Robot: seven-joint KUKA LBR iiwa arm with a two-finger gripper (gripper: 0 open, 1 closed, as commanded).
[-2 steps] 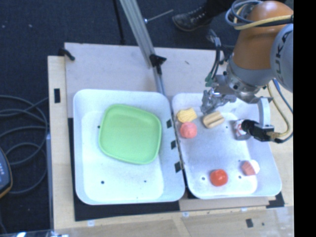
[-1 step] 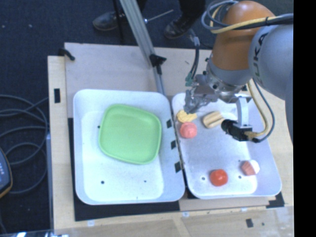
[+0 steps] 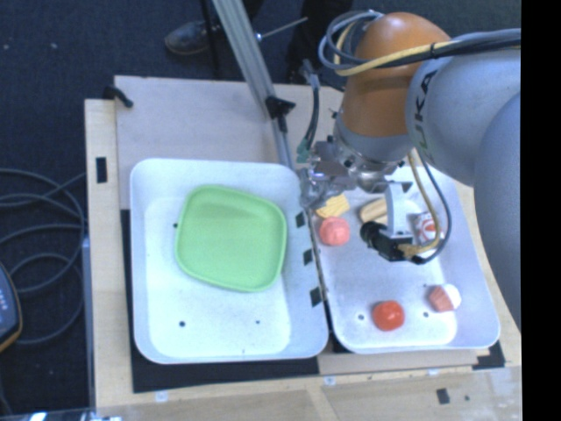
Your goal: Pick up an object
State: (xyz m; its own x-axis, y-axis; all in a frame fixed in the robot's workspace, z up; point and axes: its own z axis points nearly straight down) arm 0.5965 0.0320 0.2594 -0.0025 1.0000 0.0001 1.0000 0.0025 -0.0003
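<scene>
My gripper hangs over the far left corner of the right bin, under the orange wrist band. Right below it lies a small yellow piece, and a pink round object sits just in front of that. Another pale yellow piece shows partly to the right, behind robot parts. A red tomato-like ball and a red and white object rest near the bin's front edge. I see nothing lifted off the bin floor.
The left bin holds a green square plate. A slanted metal pole stands behind the bins. The grey arm covers the right bin's far right part.
</scene>
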